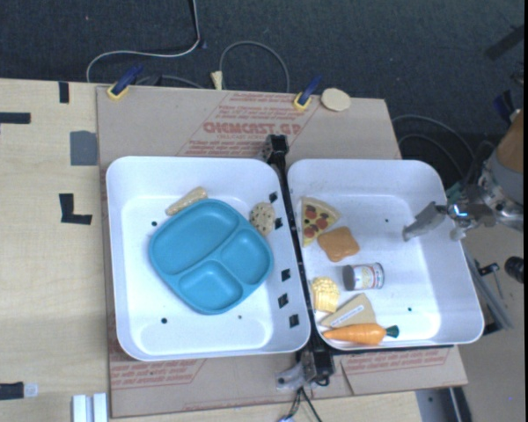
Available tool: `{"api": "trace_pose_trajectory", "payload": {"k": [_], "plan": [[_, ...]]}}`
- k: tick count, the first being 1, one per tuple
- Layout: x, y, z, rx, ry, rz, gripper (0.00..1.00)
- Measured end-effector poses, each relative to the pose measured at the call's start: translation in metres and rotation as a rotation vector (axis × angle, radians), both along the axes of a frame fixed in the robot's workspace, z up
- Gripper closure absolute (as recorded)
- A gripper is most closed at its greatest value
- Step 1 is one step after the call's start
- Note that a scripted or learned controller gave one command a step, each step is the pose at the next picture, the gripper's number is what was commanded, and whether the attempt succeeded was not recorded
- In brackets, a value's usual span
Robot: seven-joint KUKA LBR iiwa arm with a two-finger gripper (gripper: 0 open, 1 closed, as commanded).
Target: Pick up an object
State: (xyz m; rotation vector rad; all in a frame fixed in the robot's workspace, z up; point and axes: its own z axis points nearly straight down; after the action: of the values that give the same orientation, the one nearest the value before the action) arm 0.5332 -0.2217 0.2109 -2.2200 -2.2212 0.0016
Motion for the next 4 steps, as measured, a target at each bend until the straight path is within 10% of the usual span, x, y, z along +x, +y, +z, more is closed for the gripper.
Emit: {"api": "trace_pose_trajectory", "payload": {"k": [1,2,4], "plan": [[0.037,0.034,-0.126,-0.001,-0.003,0.003,0.00],[0.059,0.004,0.005,-0.007,-0.015,0.001,0.00],[0.005,0.113,-0.126,-0.005,-0.007,0.002,0.00]]}}
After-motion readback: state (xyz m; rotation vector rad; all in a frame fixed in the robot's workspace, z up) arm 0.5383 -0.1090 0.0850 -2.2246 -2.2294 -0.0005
